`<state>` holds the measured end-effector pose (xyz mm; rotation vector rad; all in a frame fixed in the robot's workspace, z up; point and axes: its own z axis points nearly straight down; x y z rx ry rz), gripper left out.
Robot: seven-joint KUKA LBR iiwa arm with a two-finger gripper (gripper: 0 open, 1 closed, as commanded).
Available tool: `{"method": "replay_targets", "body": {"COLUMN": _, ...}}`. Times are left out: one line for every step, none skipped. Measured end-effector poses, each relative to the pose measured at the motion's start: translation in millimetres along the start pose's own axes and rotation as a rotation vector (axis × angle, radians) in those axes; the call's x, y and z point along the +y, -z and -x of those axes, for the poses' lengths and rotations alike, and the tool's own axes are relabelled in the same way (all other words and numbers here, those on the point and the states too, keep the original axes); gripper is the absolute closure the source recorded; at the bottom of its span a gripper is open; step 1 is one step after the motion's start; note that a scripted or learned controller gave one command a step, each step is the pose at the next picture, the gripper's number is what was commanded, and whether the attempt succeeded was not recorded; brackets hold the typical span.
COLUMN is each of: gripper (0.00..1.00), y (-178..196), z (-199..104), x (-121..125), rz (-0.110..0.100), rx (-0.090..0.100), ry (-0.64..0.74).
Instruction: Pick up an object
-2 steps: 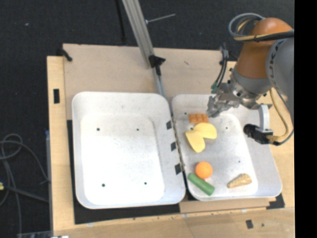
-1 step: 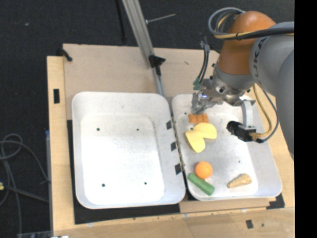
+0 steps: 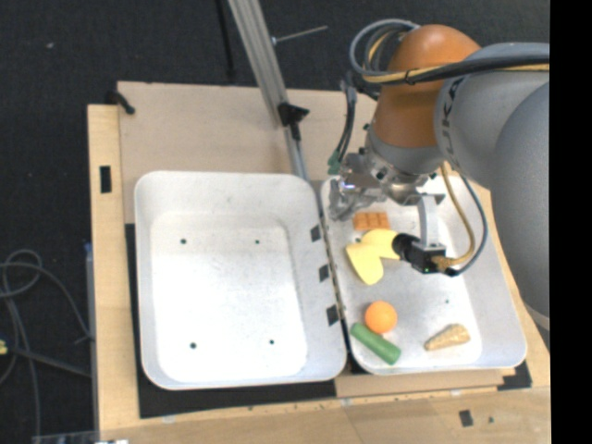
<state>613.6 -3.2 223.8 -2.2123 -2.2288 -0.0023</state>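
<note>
The right bin (image 3: 490,340) holds several small objects: a yellow wedge-shaped piece (image 3: 368,255), an orange waffle-like block (image 3: 371,221), an orange ball (image 3: 379,317), a green cylinder (image 3: 375,343) and a tan cone-like piece (image 3: 448,338). The arm's orange-banded wrist hangs over the bin's far end, and my gripper (image 3: 356,197) sits low at the bin's far left corner, just above the orange block and beside the yellow piece. Wrist hardware hides the fingertips.
The left bin (image 3: 222,285) lies beside the right one, with a raised divider between them. A slanted metal rail (image 3: 264,63) runs down from the top toward the bins' shared far corner. Black cables (image 3: 462,220) loop from the wrist over the right bin.
</note>
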Motion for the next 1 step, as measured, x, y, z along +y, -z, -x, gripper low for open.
{"method": "replay_targets", "body": {"gripper": 1.00, "y": 6.7, "z": -61.8, "x": -4.7, "rz": 0.002, "rx": 0.001, "ry": 0.001}}
